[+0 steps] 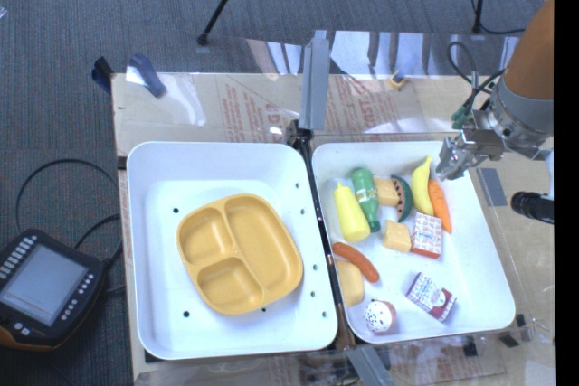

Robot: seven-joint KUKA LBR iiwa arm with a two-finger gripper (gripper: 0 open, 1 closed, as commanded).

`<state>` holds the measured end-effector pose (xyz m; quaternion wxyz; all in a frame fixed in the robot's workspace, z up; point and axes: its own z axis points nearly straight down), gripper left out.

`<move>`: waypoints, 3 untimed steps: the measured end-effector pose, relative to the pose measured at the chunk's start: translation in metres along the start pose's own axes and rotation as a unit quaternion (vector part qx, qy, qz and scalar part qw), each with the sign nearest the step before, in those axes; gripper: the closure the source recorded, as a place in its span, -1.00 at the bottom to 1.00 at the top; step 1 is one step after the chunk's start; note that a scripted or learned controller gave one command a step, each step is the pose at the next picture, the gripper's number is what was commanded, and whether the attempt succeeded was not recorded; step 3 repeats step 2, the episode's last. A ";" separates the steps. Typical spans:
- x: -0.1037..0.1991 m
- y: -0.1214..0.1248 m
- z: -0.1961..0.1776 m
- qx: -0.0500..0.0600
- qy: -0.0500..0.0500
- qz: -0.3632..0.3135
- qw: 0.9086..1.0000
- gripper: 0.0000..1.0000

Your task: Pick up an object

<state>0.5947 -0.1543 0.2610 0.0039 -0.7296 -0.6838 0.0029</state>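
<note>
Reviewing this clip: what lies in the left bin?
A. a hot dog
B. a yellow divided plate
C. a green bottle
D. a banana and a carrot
B: the yellow divided plate sits alone in the left bin, while the toy foods lie in the right bin.

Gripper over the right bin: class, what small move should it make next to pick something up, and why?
Probably a short descent. The gripper hovers at the right bin's upper edge, nothing between its fingers, with the banana and carrot lying just below it as the nearest targets.
</note>
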 end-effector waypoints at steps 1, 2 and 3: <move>0.074 0.022 0.009 -0.002 -0.001 -0.119 0.993 1.00; 0.135 -0.020 0.004 -0.002 0.000 -0.087 0.996 1.00; 0.135 -0.020 0.004 -0.002 0.000 -0.087 0.996 1.00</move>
